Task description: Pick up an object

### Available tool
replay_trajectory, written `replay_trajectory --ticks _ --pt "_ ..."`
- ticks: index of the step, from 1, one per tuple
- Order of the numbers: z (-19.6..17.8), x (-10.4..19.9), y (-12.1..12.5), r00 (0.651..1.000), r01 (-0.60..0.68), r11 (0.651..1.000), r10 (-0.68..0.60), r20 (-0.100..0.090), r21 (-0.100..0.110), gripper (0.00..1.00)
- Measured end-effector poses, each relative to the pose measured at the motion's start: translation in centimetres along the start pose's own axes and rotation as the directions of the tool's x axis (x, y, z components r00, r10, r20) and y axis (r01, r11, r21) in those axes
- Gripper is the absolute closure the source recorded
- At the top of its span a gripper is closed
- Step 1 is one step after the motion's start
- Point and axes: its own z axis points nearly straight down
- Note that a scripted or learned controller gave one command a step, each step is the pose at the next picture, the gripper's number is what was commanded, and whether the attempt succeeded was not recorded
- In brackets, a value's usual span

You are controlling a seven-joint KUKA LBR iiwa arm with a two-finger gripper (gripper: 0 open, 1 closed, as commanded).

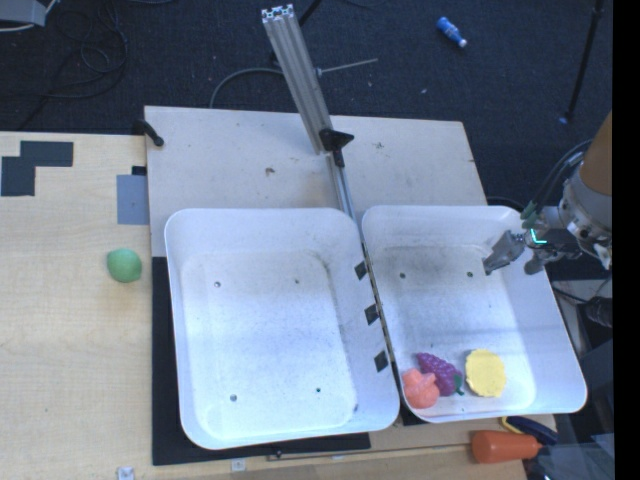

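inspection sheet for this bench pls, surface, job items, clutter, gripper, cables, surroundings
surface: two white bins side by side, left bin and right bin, on a pale board over a black mat.
job's things: orange toy, purple toy and yellow toy bunched at the right bin's near edge.
clutter: green ball on the wooden table to the left; orange object in front of the right bin.
gripper: gripper over the right bin's far right corner, holding nothing.
cables: loose cables on the dark floor behind.
surroundings: metal post behind the bins; blue object on the floor.
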Motion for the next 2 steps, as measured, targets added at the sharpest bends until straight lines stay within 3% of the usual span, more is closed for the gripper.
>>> replay_trajectory --ticks 1,2 --pt "0.0 0.0 0.0 1.000 0.000 1.000 0.000 0.000 0.000 0.00" --pt "5.1 -1.0 -0.2 1.000 0.000 1.000 0.000 -0.001 0.004 0.00"
